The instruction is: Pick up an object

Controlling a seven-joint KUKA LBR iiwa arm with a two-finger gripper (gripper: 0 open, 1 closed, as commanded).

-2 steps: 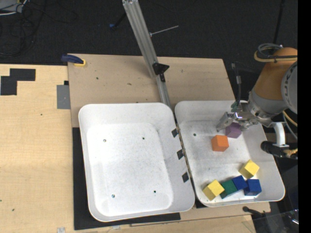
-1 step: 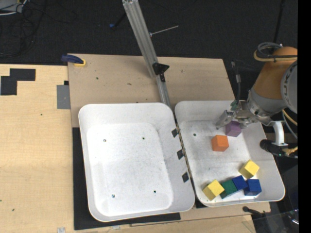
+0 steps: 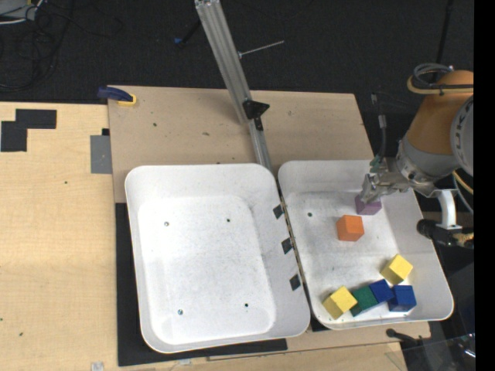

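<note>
You have two shallow white plastic bins side by side on the tan wooden bench (image 3: 193, 122). The left white bin (image 3: 205, 253) is the larger expanse; the right white bin (image 3: 325, 184) carries all the blocks. The grey arm with its orange band (image 3: 437, 122) reaches in from 3 o'clock, and its two-finger gripper (image 3: 377, 190) sits over the right bin's upper half, fingers closed on the small purple block (image 3: 369, 204), which shows between and just below the fingertips. That block looks roughly cubic, so you get no clear long axis; it is tilted a little, its lower corner toward 7 o'clock. Whether it touches the bin floor you cannot tell.

At 7 o'clock from it, near but apart, sits the orange cube (image 3: 350, 228). Open floor lies toward 9 o'clock, up to the bins' shared wall. Along the 5 o'clock rim you see a yellow cube (image 3: 397, 269), a second yellow cube (image 3: 339, 302), a green block (image 3: 362, 297) and two blue blocks (image 3: 393, 294) clustered together.
</note>
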